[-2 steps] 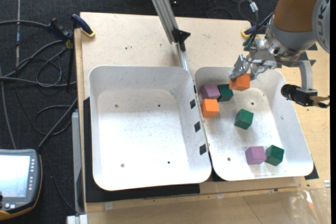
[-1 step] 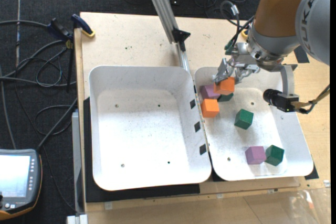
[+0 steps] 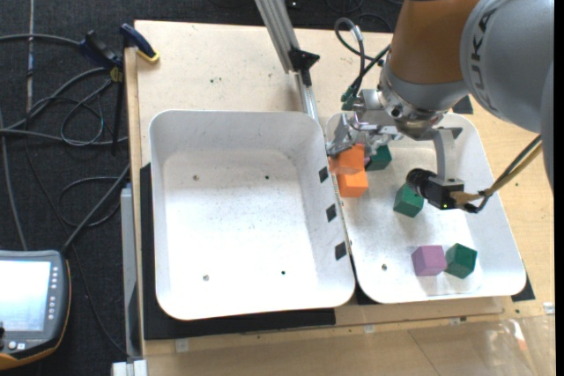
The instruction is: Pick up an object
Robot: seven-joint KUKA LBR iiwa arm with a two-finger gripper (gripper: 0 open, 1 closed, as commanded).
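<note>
Nearest the camera, in the right bin (image 3: 493, 273): pink cube (image 3: 428, 260) and dark green cube (image 3: 461, 260), just beside each other at the near end, well apart from the arm. Farther up, a second green cube (image 3: 408, 202) loose on the bin floor, beside a black fitting on a cable. Orange block (image 3: 352, 173) at the far left of that bin, hard against the wall shared with the left bin (image 3: 167, 154); appears as two orange faces stacked, possibly two blocks, cannot tell. Another dark green piece (image 3: 380, 158) just right of it, partly under the wrist. Gripper (image 3: 351, 142) low over the orange block, metal fingers at its top edge; whether spread or pinched cannot be told, hidden by the wrist body. Contact with the block likely but not certain. Step in hand, by judgement: descent or closing on the orange block, grasp not confirmed. Next move calls for a firm close on the block's sides, then a straight lift, clearing the bin wall and the green piece alongside. Risk: block jammed against the wall, little room for the left finger.
</note>
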